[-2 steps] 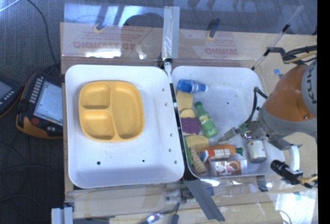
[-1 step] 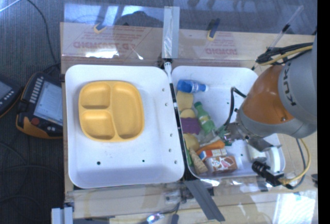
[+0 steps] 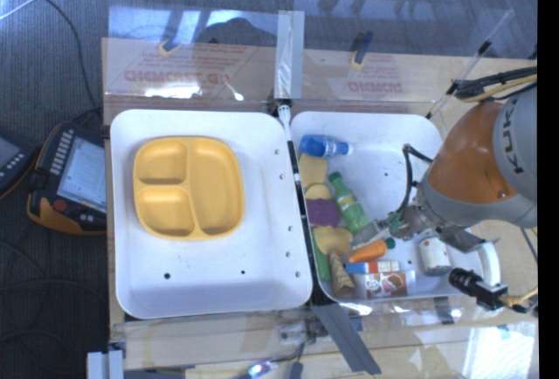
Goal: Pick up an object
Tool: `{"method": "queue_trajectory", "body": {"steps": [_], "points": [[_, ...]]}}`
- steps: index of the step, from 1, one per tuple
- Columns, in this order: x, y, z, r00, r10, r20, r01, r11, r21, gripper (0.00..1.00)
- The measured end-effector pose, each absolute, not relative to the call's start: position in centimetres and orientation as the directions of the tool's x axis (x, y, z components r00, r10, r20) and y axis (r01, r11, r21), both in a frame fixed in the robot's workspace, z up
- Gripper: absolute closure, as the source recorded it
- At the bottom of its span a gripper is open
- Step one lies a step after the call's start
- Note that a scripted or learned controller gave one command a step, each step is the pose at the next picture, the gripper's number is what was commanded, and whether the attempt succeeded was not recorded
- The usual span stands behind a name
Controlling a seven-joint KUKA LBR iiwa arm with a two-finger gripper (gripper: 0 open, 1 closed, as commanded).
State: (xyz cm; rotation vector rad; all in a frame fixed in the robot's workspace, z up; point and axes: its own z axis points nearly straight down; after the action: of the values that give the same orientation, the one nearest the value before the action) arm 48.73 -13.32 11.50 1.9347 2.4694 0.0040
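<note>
The right white bin (image 3: pixel 377 166) holds a cluster of small objects along its left and front sides. Among them are a blue-capped bottle (image 3: pixel 322 146), a green bottle (image 3: pixel 350 206), a purple block (image 3: pixel 321 212), yellow pieces (image 3: pixel 332 238), an orange carrot-like piece (image 3: pixel 368 252) and a red-and-white box (image 3: pixel 385 283). My gripper (image 3: pixel 390 234) is low in this bin, just right of the green bottle and right above the orange piece. Nothing is visibly held. The grey and orange wrist (image 3: pixel 467 172) hides the bin's right part.
The left white bin (image 3: pixel 218 274) holds a yellow divided plate (image 3: pixel 188 187). A ridge (image 3: pixel 297 194) separates the two bins. A teach pendant (image 3: pixel 66 181) lies on the floor to the left. Clear panels (image 3: pixel 288 45) stand behind the bins.
</note>
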Motion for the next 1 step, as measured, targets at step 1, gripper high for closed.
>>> {"method": "queue_trajectory", "body": {"steps": [1], "points": [[48.68,-12.69,9.22,0.055,0.998,-0.001,0.998,-0.055,0.007,0.00]]}}
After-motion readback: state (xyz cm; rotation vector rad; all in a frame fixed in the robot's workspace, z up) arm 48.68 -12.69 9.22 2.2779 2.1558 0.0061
